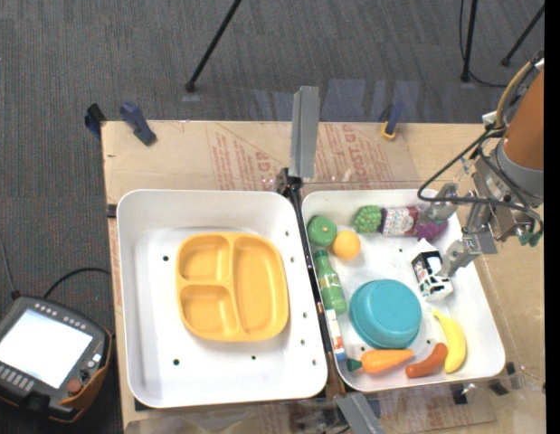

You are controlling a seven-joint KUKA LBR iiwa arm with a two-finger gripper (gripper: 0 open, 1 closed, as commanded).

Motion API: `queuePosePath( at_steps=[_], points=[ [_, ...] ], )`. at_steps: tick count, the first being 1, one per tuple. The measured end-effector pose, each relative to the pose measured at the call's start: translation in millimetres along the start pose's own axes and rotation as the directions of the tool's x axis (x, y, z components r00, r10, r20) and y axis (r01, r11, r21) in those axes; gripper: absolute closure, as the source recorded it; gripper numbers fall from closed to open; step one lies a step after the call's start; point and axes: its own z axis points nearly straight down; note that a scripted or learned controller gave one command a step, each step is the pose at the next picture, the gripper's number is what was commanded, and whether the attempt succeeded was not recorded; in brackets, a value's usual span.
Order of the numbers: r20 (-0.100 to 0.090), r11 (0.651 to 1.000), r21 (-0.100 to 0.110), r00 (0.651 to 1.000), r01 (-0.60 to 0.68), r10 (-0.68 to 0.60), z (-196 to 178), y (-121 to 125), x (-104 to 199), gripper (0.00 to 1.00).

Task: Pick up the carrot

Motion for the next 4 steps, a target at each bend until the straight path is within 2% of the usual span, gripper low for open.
queuePosePath(
  at_steps=[1,2,3,4],
  points=[
    [-0.004,0.987,-0.002,0.987,-0.163,0.163,167.4,79.0,-36.3,0.0],
    [0.005,0.987,-0.001,0.987,-0.159,0.159,153.8,79.5,-39.2,1.0],
    [0.001,0.934,0.0,0.934,-0.358,0.358,163.7,79.3,20.5,1.0],
    [-0.002,0.898,0.001,0.898,-0.441,0.441,142.5,36.1,74.8,1.0]
  ],
)
